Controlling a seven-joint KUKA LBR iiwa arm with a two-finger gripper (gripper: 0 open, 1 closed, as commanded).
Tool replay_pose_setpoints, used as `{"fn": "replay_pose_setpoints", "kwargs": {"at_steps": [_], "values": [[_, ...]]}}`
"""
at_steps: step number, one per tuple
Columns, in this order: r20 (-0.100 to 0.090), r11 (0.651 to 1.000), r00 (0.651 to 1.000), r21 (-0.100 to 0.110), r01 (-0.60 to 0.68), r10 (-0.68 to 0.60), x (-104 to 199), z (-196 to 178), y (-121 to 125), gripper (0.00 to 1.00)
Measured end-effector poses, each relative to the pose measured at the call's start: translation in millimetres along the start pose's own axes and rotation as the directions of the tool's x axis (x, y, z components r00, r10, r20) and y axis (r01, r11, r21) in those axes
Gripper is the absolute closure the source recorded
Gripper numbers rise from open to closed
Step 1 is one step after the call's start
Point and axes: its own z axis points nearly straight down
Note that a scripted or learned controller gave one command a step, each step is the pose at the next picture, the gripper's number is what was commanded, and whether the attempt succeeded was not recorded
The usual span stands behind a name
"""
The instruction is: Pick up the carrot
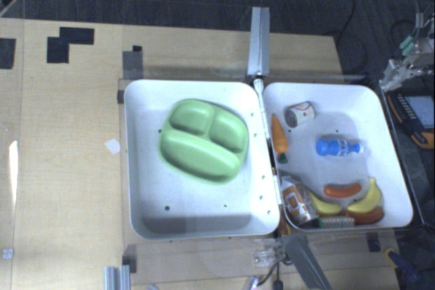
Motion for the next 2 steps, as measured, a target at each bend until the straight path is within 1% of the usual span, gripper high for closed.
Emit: {"fn": "replay_pose_setpoints", "kwargs": {"at_steps": [1,2], "values": [[-0.005,0.929,0.929,0.004,0.371,-0.371,-25.8,43.2,59.0,1.00],[0.003,0.927,0.927,-0.004,0.375,-0.375,-25.0,29.4,61.6,1.00]]}}
